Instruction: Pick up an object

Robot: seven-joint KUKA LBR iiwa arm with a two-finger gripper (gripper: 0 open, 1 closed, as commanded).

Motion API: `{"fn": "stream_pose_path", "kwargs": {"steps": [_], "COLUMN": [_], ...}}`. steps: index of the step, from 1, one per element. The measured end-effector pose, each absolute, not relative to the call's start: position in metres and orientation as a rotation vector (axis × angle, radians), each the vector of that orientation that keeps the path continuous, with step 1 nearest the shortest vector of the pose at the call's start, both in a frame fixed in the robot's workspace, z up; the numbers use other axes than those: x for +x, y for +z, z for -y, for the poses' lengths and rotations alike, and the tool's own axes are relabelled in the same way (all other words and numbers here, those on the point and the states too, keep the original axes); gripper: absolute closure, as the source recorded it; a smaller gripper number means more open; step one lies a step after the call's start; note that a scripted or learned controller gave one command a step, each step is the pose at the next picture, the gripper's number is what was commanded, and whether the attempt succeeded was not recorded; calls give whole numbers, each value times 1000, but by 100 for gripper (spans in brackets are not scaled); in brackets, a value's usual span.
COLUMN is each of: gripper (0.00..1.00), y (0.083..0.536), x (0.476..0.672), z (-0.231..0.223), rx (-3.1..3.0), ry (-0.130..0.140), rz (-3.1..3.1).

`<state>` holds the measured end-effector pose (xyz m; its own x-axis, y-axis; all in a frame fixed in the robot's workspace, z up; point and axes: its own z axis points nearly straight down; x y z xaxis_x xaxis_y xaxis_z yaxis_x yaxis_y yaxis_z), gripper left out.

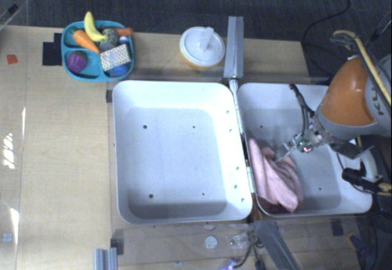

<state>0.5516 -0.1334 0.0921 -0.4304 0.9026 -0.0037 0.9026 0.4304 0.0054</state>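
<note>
Over the right bin [349, 201], the gripper [293, 147] hovers just beside the pink cloth [275, 180], approaching; next it must descend onto those folds to grasp.

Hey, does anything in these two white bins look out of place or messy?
Mostly no. The one untidy thing is the crumpled pink cloth, bunched against the left wall of the right white bin rather than lying flat. The gripper sits just above its upper edge. The left white bin looks undamaged.
</note>
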Motion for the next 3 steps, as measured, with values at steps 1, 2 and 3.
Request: {"fn": "stream_pose_path", "kwargs": {"steps": [1,2,3], "gripper": [0,0,0], "y": [91,93,91], "x": [517,544,546], "z": [92,113,95], "rx": [1262,1891,1887], "ry": [9,4,10], "rz": [-2857,-2503,-2493]}}
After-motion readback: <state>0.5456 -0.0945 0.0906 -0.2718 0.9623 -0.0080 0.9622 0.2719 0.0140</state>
